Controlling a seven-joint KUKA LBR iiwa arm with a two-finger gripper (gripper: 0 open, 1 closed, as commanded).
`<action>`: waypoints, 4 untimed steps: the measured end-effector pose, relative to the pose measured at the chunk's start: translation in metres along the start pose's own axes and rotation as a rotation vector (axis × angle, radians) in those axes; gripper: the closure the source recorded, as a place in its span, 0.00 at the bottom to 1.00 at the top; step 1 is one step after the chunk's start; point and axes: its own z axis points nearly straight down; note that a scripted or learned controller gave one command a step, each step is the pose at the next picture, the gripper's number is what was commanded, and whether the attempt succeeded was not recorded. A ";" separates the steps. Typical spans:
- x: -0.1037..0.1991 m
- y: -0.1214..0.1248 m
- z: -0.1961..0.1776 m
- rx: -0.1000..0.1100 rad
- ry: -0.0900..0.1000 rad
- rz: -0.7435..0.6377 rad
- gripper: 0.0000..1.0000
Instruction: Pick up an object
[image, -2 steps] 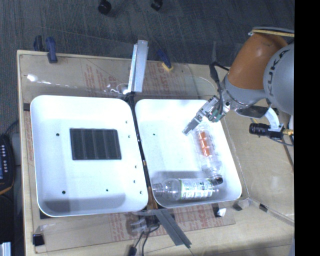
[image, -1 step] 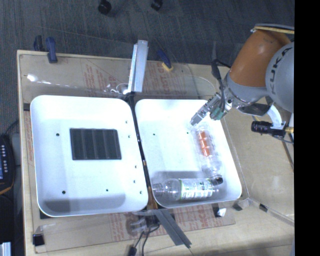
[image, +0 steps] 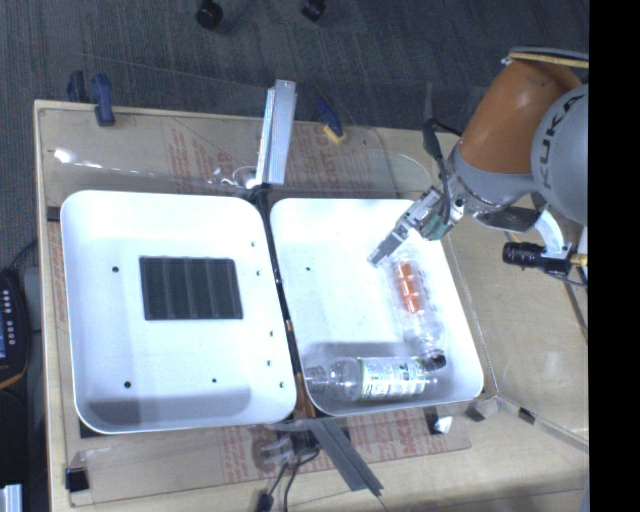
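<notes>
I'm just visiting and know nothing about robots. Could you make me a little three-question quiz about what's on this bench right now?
1. True or false: the dark ribbed mat lies in the same bin as the bottles.
2. Multiple choice: the bottle with the orange label is A) lying flat in the right bin, B) standing upright in the left bin, C) lifted in the air.
3. Fill in: the bottle with the green label lies along the right bin's ____ wall, the one closest to the camera.

Key
1. False; the mat is in the left bin.
2. A; the gripper hangs above the bottle's top end.
3. Near (bottom of the picture).
</notes>
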 end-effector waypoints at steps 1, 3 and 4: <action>-0.007 0.008 0.054 0.001 0.005 -0.037 0.00; 0.030 -0.030 0.052 0.002 0.006 0.176 0.00; 0.019 -0.027 0.046 0.000 0.002 0.277 0.00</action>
